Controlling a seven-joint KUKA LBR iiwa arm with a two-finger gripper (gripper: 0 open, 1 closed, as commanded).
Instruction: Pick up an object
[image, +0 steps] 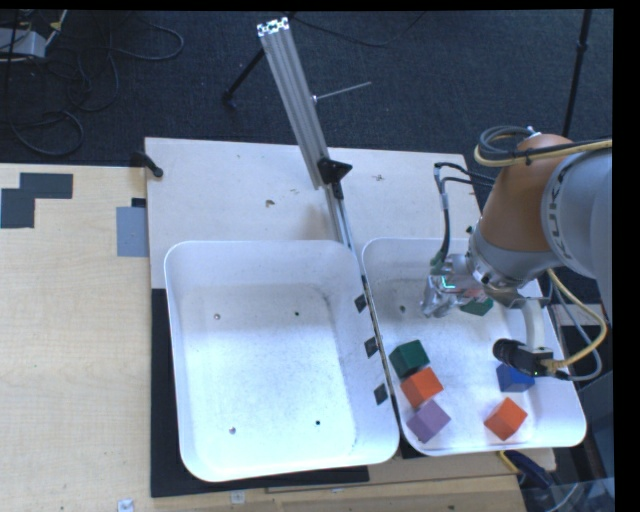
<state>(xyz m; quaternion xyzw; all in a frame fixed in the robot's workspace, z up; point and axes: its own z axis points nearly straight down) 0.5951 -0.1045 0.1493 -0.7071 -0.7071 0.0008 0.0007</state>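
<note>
Over the right bin (560, 435), the arm (545, 215) reaches in from the right edge, its orange band bent above the wrist and the wrist angled down toward the bin's far half. The gripper (437, 300) hangs low near the bin's far left corner, just above or on the floor; whether its fingers are open or shut cannot be told, and nothing can be seen between them. A dark green piece (478, 306) lies just beside the wrist, partly hidden.

Along the bin's left wall sit three blocks in a row: a green block (408, 357), an orange block (422, 385) touching it, and a purple block (429, 420) nearest the front edge, all turned slightly askew to the walls. A blue block (514, 379) sits by the right wall, and a second orange one (506, 418) lies near the front right corner, turned cornerwise. None has a clear long axis.

The left bin (190, 290) lies alongside on the counter (230, 190).
</note>
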